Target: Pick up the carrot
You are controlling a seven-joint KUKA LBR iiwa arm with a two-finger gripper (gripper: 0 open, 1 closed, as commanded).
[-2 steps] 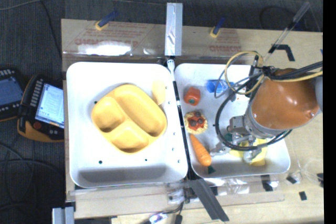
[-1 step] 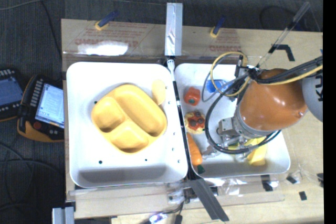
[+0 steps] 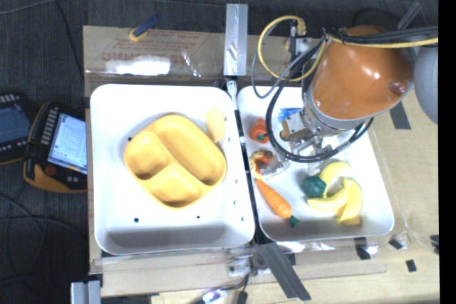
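My gripper (image 3: pixel 303 142) hangs over the right bin (image 3: pixel 377 224), finger state unclear to me; carrot (image 3: pixel 274 198) lies nearby below-left.

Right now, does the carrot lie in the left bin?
No, the carrot lies in the right bin, close to its left wall.

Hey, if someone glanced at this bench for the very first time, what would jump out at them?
Probably the big yellow divided tray sitting at a slant in the left bin. Next, the arm's shiny orange band looming over the right bin, with cables looping around it. Below it lie the carrot near the bin's left wall and a banana toward the right.
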